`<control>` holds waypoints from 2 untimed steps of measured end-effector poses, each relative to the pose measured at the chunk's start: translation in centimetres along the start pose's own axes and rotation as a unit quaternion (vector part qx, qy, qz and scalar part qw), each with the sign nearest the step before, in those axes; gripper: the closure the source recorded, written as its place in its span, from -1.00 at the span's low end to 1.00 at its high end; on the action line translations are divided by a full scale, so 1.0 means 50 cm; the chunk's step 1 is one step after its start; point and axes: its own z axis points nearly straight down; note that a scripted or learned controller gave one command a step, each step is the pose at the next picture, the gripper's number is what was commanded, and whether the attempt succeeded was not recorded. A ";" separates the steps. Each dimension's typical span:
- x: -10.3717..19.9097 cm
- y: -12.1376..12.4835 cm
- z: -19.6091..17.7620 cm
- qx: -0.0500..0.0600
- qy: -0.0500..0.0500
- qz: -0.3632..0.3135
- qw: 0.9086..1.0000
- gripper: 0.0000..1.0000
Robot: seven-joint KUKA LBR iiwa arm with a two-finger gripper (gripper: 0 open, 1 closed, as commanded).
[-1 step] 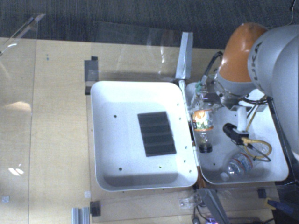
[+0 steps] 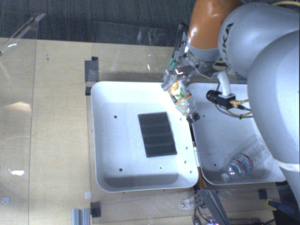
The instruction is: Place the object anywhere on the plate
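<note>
You see a pale wood-look table [image 2: 51, 139] with a matt grain. Both bins, left [image 2: 108, 139] and right [image 2: 220, 125], look like smooth white plastic with a soft sheen. The dark plate [image 2: 157, 134] is matt and ribbed. The bottle [image 2: 243, 162] is clear glossy plastic. The arm's shell [image 2: 267, 55] is smooth grey with a glossy orange band.

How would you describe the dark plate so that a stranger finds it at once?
Look at the left white bin. Near its middle lies the plate, a flat dark rectangle with ridges across it. Unlike the clear bottle in the right bin, it is opaque, black and flat.
</note>
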 end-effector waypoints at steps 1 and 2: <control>0.130 -0.031 -0.036 0.000 0.001 -0.135 0.991 1.00; 0.209 0.072 0.067 0.000 0.001 -0.166 0.986 1.00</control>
